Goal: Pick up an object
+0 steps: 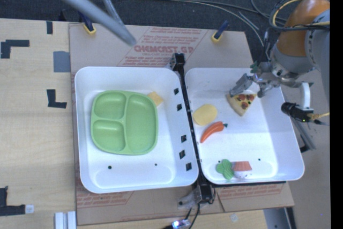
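We saw the claw (247,85) poised just above the pizza slice (242,103) in the right bin (278,131) — though we could not tell whether it was clenched or released — and judged it might slip off the slice's flat, tilted wedge.

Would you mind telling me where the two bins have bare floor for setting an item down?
Left bin: a bare strip along its near edge, below the green tray. Right bin: open floor between the carrot and its right wall. Crowded spots: around the pizza slice under the gripper, the yellow piece, and the broccoli near the front.
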{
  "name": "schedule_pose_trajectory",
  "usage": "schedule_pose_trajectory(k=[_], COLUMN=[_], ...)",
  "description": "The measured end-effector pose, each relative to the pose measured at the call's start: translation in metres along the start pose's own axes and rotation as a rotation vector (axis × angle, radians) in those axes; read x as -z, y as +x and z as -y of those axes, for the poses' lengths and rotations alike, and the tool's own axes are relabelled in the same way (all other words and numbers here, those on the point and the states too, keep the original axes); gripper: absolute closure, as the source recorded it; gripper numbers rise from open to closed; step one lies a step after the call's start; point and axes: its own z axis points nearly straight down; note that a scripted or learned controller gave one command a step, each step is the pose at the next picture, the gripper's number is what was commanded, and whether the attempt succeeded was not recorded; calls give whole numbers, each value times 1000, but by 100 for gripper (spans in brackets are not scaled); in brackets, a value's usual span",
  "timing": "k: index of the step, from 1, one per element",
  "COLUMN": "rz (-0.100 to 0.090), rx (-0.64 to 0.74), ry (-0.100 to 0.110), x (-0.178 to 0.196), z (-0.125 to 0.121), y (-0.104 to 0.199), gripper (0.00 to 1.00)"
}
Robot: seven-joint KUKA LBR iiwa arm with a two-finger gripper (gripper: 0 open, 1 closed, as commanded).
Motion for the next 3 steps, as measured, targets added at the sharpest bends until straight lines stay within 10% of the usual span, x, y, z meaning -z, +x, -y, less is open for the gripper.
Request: schedule_pose_trajectory(k=[1, 2, 3], rz=[3, 6, 0], rx=[0, 1, -1], ry=[-5, -10, -8], x=[-55, -40, 9], z=[-9, -11, -4], y=[-4, -4, 2], gripper=[0, 100, 100])
